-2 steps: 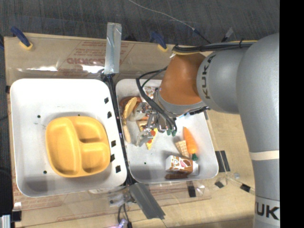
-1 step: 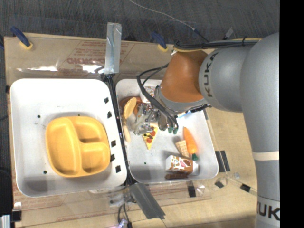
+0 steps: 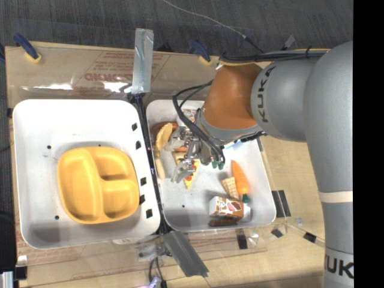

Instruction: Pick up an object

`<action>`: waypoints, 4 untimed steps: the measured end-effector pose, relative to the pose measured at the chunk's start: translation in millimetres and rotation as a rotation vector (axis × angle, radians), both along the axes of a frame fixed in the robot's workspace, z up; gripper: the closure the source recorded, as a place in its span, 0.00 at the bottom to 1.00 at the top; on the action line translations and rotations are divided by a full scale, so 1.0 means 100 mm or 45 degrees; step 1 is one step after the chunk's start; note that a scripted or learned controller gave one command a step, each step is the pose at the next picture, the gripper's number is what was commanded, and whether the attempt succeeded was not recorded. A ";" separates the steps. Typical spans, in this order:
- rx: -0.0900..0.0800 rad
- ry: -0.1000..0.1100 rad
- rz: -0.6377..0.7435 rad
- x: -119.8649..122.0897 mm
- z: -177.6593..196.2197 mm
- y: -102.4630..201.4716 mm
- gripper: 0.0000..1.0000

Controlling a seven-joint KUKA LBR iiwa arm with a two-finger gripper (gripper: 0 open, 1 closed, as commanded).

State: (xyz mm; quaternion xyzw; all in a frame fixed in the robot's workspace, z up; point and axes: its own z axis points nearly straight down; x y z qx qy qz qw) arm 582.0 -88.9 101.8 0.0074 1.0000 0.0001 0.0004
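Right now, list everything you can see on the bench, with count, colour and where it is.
Bins: two, white, side by side on the bench.
Divided plate: one, yellow, in the left bin.
Carrot: one, orange, right side of the right bin.
Small carton: one, brown and white, near corner of the right bin.
Bun-like food: one, tan, far left of the right bin.
Small bits under the tool: count and kind unclear, yellow and orange.
Arm: one, grey with orange band, from the right.
Tool: one, metal, low over the right bin.
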 end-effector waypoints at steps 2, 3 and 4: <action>0.001 0.003 -0.208 -0.42 -0.11 -0.02 0.00; 0.000 0.003 -0.199 -0.41 -0.01 -0.01 1.00; 0.000 -0.016 -0.277 -0.04 1.36 0.32 1.00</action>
